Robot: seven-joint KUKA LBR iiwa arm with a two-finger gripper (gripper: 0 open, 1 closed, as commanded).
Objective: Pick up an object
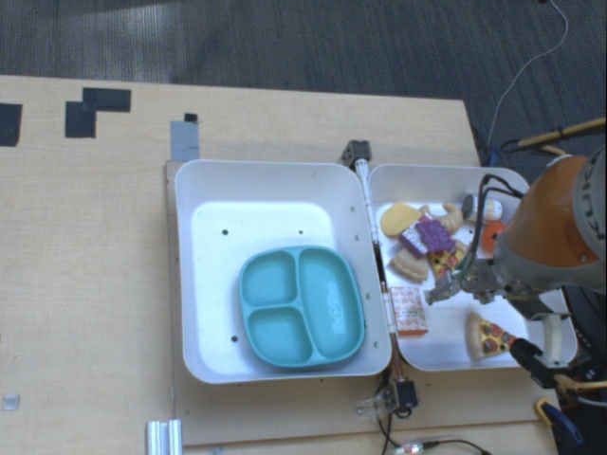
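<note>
Orange-banded arm (560, 226) over right bin (446, 354), pincer (444, 290) grip unclear, beside red-and-white packet (408, 311)

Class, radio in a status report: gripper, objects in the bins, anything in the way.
Gripper low over right bin, grasp unclear. Toy food clustered there: purple piece, pizza slice, red-white packet. Teal divided plate in left bin. Items crowd tightly.

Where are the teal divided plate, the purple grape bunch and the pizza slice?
Teal divided plastic plate (302, 306): camera view, on the ridge where its compartments meet.
Purple toy grape bunch (427, 236): camera view, middle of the cluster.
Toy pizza slice (487, 336): camera view, on its topped face.
</note>
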